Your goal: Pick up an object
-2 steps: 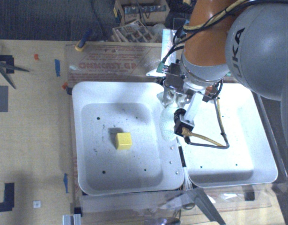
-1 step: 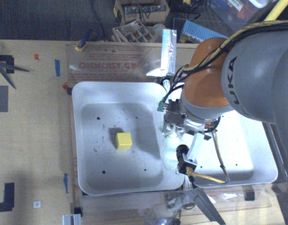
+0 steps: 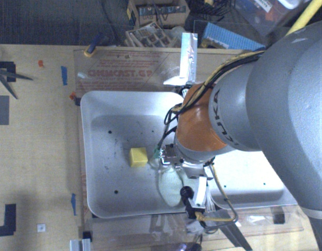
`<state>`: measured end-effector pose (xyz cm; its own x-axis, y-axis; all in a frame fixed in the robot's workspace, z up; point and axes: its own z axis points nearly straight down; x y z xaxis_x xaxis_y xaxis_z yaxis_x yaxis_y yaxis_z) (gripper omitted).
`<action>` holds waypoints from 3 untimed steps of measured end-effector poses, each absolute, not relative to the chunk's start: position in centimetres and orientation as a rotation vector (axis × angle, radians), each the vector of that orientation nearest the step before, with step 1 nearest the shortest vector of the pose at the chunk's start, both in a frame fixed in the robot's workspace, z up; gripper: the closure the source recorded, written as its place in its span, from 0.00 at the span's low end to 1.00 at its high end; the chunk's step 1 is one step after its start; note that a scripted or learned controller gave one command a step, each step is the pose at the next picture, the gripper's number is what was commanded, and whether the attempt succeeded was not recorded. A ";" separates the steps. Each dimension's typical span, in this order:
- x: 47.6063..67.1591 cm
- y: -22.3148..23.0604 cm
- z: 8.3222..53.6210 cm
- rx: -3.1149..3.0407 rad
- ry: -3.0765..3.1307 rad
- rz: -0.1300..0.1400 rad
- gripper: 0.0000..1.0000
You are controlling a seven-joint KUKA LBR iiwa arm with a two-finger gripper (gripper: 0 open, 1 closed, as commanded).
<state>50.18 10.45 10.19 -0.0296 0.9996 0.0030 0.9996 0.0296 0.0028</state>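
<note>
Layout as I see it from the overhead feed.

I have the left bin (image 3: 98,140) in full sight, with a small block (image 3: 139,157) lying on its floor toward the right side. The arm (image 3: 265,103) comes in from the right, over the divide between the two bins, and its wrist sits just right of the block. The right bin (image 3: 255,184) lies under the arm. Both bins rest on the bench (image 3: 35,156), which stretches away to the left.

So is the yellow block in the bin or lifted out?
In the bin. The yellow block lies on the floor of the left bin, just left of the arm's wrist, not between any fingers.
</note>
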 end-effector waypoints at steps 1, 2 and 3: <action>50.2 11.1 10.3 -2.175 -2.262 -0.019 0.00; 50.3 10.8 11.1 -2.185 -2.258 -0.012 1.00; 49.0 13.0 9.6 -2.386 -2.075 -0.037 1.00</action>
<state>48.98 13.01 9.63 0.1388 0.9903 0.0040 0.9898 -0.1388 0.0310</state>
